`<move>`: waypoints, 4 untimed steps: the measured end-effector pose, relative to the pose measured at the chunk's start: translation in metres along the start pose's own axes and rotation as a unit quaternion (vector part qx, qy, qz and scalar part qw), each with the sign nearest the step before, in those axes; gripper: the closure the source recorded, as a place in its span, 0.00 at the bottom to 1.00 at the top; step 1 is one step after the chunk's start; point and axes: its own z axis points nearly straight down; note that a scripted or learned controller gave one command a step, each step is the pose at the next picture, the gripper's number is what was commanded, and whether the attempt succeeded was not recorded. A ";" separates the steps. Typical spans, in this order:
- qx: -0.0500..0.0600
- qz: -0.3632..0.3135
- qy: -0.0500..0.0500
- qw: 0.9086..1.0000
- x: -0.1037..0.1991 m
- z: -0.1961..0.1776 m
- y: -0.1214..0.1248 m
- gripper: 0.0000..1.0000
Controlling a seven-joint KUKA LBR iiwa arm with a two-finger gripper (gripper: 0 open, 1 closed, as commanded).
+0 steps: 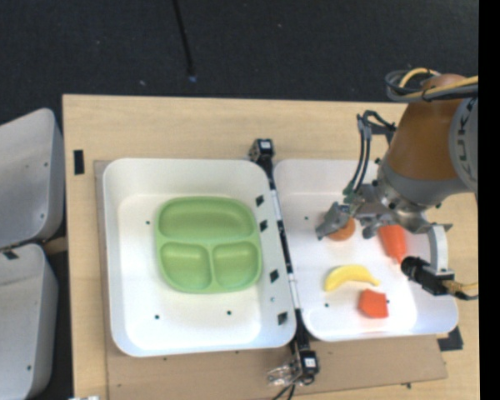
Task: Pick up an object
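Observation:
In the right bin point(312, 186) lie a small round orange fruit point(342, 231), an orange carrot-like piece point(393, 242), a yellow banana point(350, 277) and a red-orange piece point(372, 304). My gripper point(351, 225) hangs low over the bin's middle, reaching in from the right. Its fingers point(330, 222) stand apart and open. The round orange fruit sits between them, close against the left finger and partly hidden by it. The carrot-like piece lies just right of the gripper.
The left bin point(125, 307) holds a green divided plate point(208, 243). A ridge with black clips point(277, 240) separates the two bins. Cables and a black fitting point(429, 277) trail from the arm over the right bin's right side.

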 end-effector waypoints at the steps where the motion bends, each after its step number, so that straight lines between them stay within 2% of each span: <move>1: -0.007 -0.001 -0.001 1.000 0.000 -0.007 0.003 0.00; 2: -0.005 0.000 -0.001 1.000 0.000 0.035 0.005 0.00; 3: -0.005 0.000 -0.001 1.000 -0.008 0.096 0.003 0.00; 4: -0.006 0.001 -0.001 1.000 -0.009 0.106 0.003 0.00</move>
